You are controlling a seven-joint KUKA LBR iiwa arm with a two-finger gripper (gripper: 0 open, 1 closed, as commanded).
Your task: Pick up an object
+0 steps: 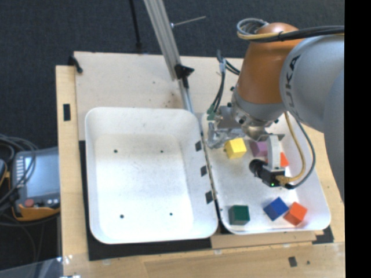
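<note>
My gripper (220, 133) hangs low over the far left corner of the right bin (313, 225), under the orange wrist band. A yellow cube (235, 148) lies just to its right and slightly nearer, close against it; whether they touch is unclear. A pink-purple block (260, 149) sits behind the yellow cube, partly hidden by the wrist. A green cube (239, 214), a blue block (276, 208) and an orange block (296, 212) lie along the near edge of the same bin.
The left bin (93, 126) lies beside the right one, sharing a raised rim (208, 178). A slanted metal pole (165, 39) rises behind the bins. A small red-orange piece (283, 159) and a black cable fitting (261, 169) sit near the wrist.
</note>
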